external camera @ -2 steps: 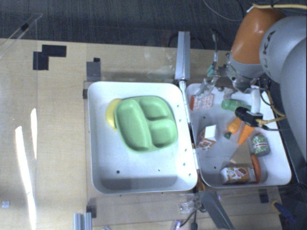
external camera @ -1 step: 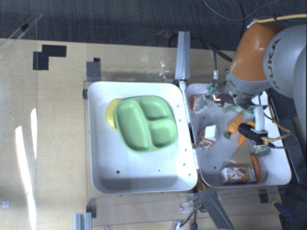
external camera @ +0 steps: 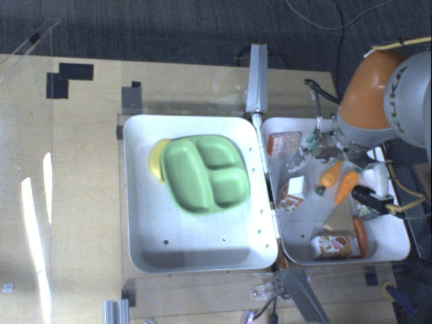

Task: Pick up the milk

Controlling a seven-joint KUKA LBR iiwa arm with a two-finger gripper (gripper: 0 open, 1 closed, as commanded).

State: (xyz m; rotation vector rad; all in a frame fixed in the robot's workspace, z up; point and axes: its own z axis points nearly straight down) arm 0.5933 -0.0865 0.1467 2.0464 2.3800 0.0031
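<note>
A small white and brown carton (external camera: 291,193), which I take for the milk, lies at the left side of the right bin (external camera: 398,245), close to the divider. My gripper (external camera: 312,152) hangs over the upper middle of that bin, up and to the right of the carton and apart from it. Nothing shows between its tips. The grey arm with its orange band (external camera: 368,93) reaches in from the right and hides the bin's upper right corner.
A red-brown packet (external camera: 283,142) lies just left of the gripper. Two orange carrots (external camera: 339,179) lie to the right of the carton. A brown box (external camera: 334,246) and a sausage (external camera: 360,233) rest at the front. The left bin (external camera: 145,248) holds a green divided tray (external camera: 204,173) over a yellow piece (external camera: 156,160).
</note>
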